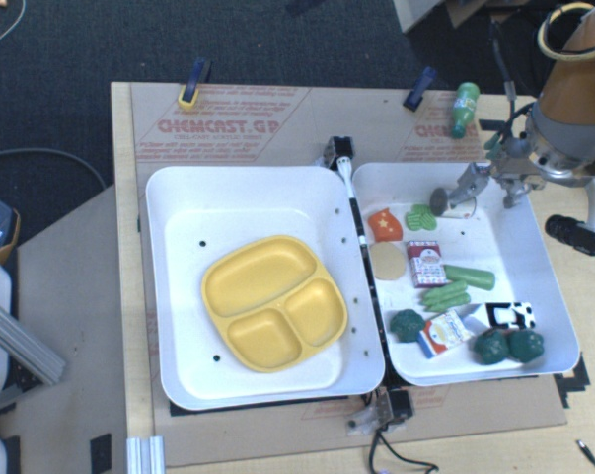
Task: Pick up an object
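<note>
End effector (462,192) hovers over right white bin's (554,275) far corner; finger state unreadable. Nearest target: small green leafy toy (421,218) just below. Judgement: descend vertically, centred, clear of orange toy (385,225).

We see small toy foods lying loose in the right white bin (544,255): an orange-red piece (385,225) at ten o'clock, a red carton (425,263) centred, dark green lumps (507,346) at five o'clock.

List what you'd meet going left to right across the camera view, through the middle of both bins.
Yellow divided plate → tan round disc → small red carton → long green vegetable → black-and-white block.
</note>
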`<state>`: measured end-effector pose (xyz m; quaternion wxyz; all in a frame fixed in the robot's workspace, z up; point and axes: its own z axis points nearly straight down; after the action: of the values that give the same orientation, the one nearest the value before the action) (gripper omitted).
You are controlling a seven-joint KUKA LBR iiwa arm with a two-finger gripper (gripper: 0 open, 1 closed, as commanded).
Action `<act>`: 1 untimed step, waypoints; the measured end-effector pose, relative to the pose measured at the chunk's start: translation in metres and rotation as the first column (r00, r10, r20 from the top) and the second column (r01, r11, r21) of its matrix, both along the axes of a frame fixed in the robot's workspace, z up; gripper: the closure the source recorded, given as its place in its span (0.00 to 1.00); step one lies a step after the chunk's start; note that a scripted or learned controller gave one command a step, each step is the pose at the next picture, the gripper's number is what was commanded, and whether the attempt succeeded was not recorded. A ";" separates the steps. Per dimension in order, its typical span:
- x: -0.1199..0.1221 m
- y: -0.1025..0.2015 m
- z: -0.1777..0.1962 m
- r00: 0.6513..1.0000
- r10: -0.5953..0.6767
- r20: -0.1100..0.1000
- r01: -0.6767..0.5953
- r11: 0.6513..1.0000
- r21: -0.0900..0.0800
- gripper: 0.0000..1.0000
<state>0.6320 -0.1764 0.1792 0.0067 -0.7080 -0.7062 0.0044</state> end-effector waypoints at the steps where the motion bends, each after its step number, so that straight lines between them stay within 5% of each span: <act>1: 0.004 0.000 0.009 1.000 0.003 0.015 -0.003 1.000 -0.003 0.00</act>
<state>0.6355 -0.1761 0.1884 0.0003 -0.7070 -0.7072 0.0001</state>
